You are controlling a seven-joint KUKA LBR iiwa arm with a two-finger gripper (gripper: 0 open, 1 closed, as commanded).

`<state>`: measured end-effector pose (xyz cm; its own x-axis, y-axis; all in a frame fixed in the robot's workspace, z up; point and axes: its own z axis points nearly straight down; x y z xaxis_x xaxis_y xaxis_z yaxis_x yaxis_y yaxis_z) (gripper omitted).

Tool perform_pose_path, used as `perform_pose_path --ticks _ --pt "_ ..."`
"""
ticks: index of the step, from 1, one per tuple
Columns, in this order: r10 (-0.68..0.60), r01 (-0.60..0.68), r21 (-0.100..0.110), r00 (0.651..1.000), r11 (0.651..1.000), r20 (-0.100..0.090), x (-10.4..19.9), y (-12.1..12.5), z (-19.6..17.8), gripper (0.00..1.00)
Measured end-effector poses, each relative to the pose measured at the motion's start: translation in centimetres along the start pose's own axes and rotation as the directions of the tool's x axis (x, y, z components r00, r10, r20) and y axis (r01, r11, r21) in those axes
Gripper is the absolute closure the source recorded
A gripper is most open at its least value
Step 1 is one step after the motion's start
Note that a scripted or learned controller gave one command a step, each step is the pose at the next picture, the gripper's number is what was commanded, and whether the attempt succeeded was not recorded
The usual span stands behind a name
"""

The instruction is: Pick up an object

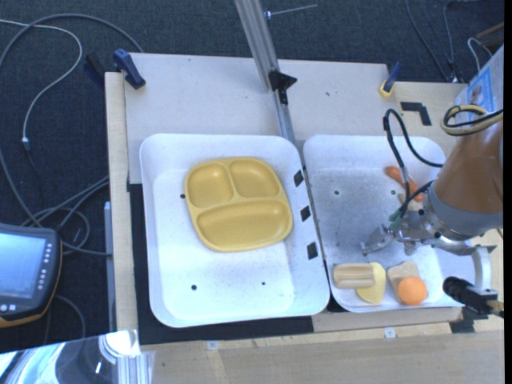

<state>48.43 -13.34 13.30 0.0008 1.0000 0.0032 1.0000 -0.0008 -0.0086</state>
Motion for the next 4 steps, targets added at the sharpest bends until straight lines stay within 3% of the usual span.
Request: perform_pose_path --ticks 1,2,4 --pt "-0.001 0.001 -0.002 1.000 1.000 0.000 0.1 -0.1 4.3 0.00" --pt "-0.001 0.001 -0.009 1.000 1.000 0.001 0.1 0.1 3.0 1.00" --pt "-0.002 0.002 -0.015 1.000 1.000 0.005 0.7 0.3 -5.7 1.00"
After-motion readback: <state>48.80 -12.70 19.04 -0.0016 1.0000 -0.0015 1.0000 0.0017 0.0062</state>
